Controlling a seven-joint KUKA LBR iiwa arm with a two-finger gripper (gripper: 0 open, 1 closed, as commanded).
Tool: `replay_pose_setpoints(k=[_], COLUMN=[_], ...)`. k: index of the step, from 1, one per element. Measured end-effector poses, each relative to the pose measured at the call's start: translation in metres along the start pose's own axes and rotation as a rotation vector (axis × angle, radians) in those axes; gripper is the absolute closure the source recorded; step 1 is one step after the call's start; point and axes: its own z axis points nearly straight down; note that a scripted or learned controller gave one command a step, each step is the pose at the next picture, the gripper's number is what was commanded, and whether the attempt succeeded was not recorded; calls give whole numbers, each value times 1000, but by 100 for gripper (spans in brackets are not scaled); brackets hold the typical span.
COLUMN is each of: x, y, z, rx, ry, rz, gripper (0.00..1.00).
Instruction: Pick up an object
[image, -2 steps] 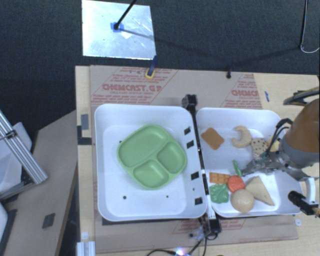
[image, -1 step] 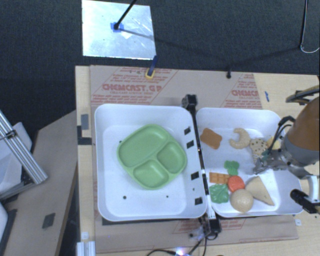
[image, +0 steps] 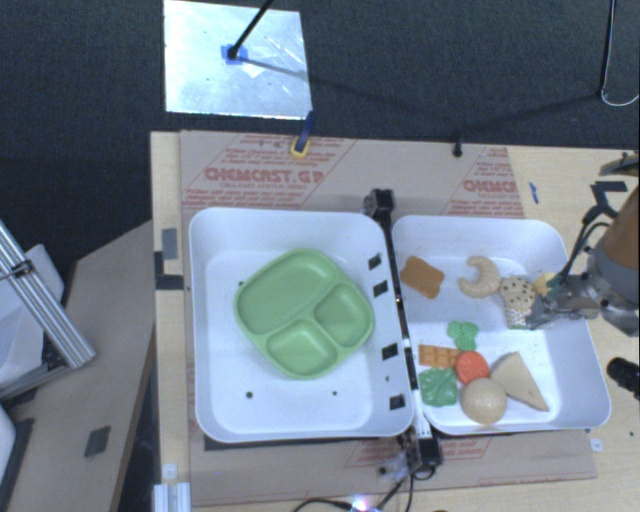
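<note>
The right bin (image: 560, 345) holds several toy foods. A brown toast piece (image: 422, 277) and a beige croissant (image: 483, 277) lie at the back. A speckled beige piece (image: 515, 297) rests near the right wall. Toward the front lie a green sprig (image: 461, 333), an orange cracker (image: 437, 355), a red tomato (image: 471, 366), a green leaf (image: 437, 387), a cream ball (image: 484, 399) and a tan wedge (image: 522, 380). My gripper (image: 541, 306) reaches in from the right, low in the bin, right against the speckled piece's right side. Whether it grips that piece is unclear.
The left bin (image: 215, 300) holds a green divided plate (image: 305, 312). A black-clipped divider (image: 392, 300) separates the two bins. Both bins sit on a cardboard sheet (image: 260, 170) on the bench. A shiny metal sheet (image: 235, 60) lies beyond it.
</note>
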Motion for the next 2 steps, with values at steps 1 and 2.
replay_pose_setpoints(k=[1, 2], x=[1, 1], y=[1, 2], z=[-63, -65], rx=[2, 4], ry=[0, 2], rz=[-1, -1], gripper=[100, 100])
